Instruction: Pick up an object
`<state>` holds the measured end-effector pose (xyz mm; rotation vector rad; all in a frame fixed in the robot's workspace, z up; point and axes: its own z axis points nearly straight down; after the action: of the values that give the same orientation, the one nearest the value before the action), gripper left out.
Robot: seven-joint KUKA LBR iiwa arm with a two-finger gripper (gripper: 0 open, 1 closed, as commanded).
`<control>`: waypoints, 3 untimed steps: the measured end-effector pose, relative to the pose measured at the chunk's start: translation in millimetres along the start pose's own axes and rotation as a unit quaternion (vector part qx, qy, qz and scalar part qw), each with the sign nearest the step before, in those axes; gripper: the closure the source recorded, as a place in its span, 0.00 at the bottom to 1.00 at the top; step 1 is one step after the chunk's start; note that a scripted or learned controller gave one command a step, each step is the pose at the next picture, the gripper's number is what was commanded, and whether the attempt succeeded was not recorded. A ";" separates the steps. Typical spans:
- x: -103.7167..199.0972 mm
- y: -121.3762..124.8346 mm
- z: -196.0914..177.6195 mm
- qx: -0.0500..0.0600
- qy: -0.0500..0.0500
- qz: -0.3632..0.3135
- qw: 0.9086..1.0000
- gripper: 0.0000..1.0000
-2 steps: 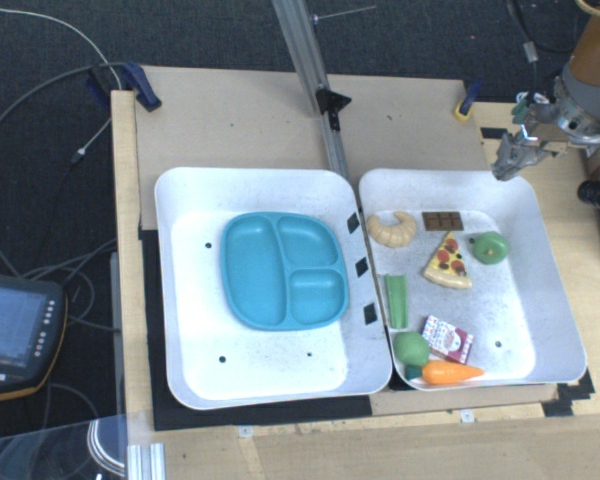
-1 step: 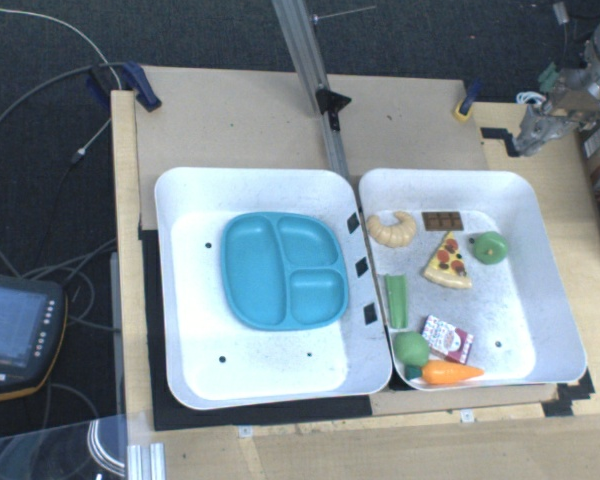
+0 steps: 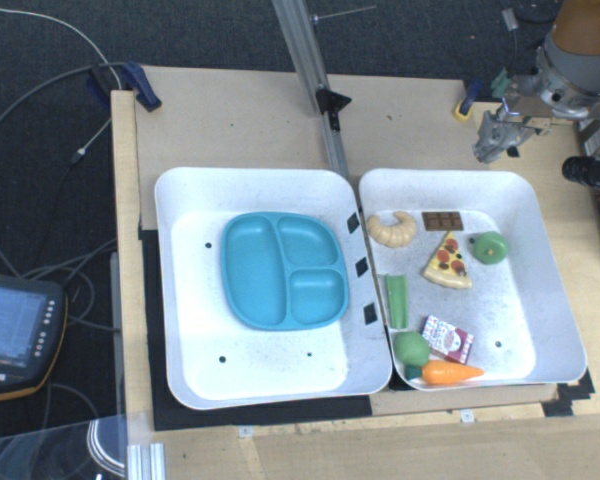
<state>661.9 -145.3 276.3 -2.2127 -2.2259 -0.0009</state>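
Two white bins are sitting side by side on the bench; the left bin [image 3: 180,368] is holding a blue tray [image 3: 283,270]. Toys are lying in the right bin [image 3: 540,268]: croissant [image 3: 393,228], pizza [image 3: 448,263], carrot [image 3: 450,373]. The gripper [image 3: 495,140] is hovering beyond the bin's far rim, carrying nothing; its opening can't be judged. Descending squarely over one isolated toy, like the pizza, seems wisest.

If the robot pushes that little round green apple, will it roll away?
Probably. The green apple looks round, so a sideways nudge would likely roll it across the right bin. It seems to be smooth toy plastic, so it may slip when squeezed. It sits apart from the pizza slice, with room to wander.
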 end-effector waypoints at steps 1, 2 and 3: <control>45.8 -7.0 13.1 0.001 0.000 0.001 1.000 1.00; 104.4 -3.6 20.9 0.000 0.000 0.000 1.000 1.00; 157.5 -11.1 14.6 0.000 0.000 0.000 1.000 1.00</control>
<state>649.8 12.2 262.2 -2.2119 -2.2264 -0.0013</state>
